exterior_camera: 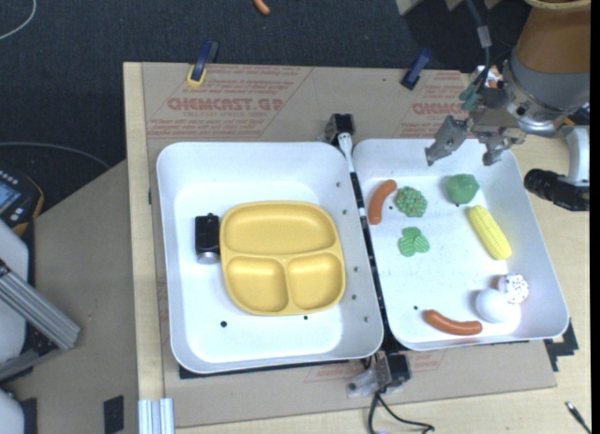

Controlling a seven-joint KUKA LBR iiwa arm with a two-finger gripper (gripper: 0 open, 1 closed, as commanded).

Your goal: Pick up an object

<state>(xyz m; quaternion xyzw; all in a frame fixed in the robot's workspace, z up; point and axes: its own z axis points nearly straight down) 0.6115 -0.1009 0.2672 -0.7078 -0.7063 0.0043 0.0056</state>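
A robotics lab: clamped cardboard-topped bench (281,95), two white bins (178,235), trailing cables (394,418), aluminium framing (37,315).

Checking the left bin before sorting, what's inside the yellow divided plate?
Nothing shows in the three compartments of the yellow divided plate. It lies in the left bin beside a small black object. Whatever is under the plate is covered.

The claw (467,149) hangs above the right bin's (539,235) far edge. Just below it lie a leafy lump (460,188), broccoli (410,202) and a sausage (381,200); corn (489,231) sits nearer. The divided plate (280,257) rests in the left bin (183,235), far left.
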